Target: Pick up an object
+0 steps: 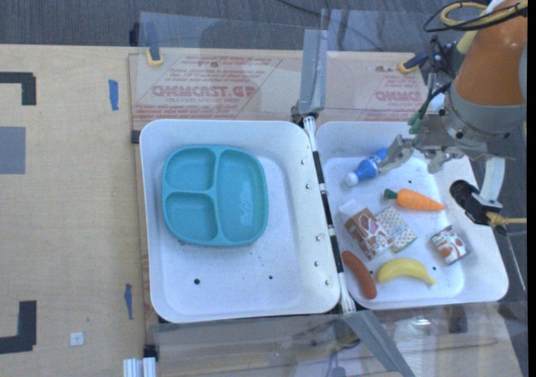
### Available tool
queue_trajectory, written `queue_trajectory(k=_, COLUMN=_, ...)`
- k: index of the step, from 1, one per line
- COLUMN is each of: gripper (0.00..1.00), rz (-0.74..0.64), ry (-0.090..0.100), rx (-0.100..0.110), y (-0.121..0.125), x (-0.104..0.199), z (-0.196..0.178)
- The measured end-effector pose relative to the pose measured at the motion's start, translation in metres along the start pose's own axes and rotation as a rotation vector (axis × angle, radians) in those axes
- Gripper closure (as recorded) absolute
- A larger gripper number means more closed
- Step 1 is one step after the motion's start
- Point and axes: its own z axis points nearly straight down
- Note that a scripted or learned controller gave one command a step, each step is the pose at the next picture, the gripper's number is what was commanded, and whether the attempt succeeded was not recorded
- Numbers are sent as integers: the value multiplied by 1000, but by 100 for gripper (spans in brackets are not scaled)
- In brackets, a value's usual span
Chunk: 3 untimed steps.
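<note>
The gripper [400,149] hangs low over the far part of the right bin [494,283], its tip just beside the small blue-and-white bottle [368,168] lying on its side there; whether anything is caught I cannot tell from this slant. That bottle looks the likeliest target, so a good pick would centre over its body rather than its cap, come straight down, and close across the narrow width so it cannot roll away. The carrot [416,199] lies near, and a clumsy descent could nudge it. The same bin also carries two small patterned cartons [378,231], a little red-and-white box [450,245], a banana [405,271] and a sausage [360,273] by the near-left edge. The left bin [167,283] bears a teal divided plate [215,196], its three compartments bare
</note>
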Motion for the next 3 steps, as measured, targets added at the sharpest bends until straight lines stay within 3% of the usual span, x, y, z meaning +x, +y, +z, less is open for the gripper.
queue_trajectory(k=1, gripper=0, rz=282, ry=1, rx=1, y=-69, x=-62, z=104)
queue_trajectory(k=2, gripper=0, rz=188, ry=-3, rx=-20, y=-8, x=-71, z=116)
queue_trajectory(k=3, gripper=100, rz=190, ry=-4, rx=-31, y=-6, x=-72, z=104)
